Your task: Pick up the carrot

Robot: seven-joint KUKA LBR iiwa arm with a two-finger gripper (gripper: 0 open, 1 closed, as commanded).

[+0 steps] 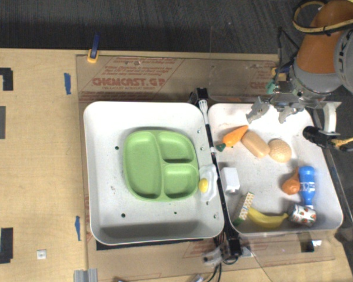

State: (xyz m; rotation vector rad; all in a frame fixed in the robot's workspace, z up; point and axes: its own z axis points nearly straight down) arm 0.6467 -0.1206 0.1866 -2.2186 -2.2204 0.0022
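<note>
The gripper [273, 110] is hanging over the far edge of the right bin [335, 213], fingers spread apart with nothing between them, so no grab yet. The carrot [235, 135] is lying in that same bin, on the far left side, a bit nearer and to the left of the gripper, with its fat end just beside a tan bread roll [256, 145]. So honestly, the task looks barely started: the arm is in the neighbourhood, but it's got to shift left over the carrot, drop down, close, and lift. The left bin [106, 157] just has the green divided plate [160, 165] in it, which doesn't matter here. All the actual picking is left to do, I'd say.
</note>
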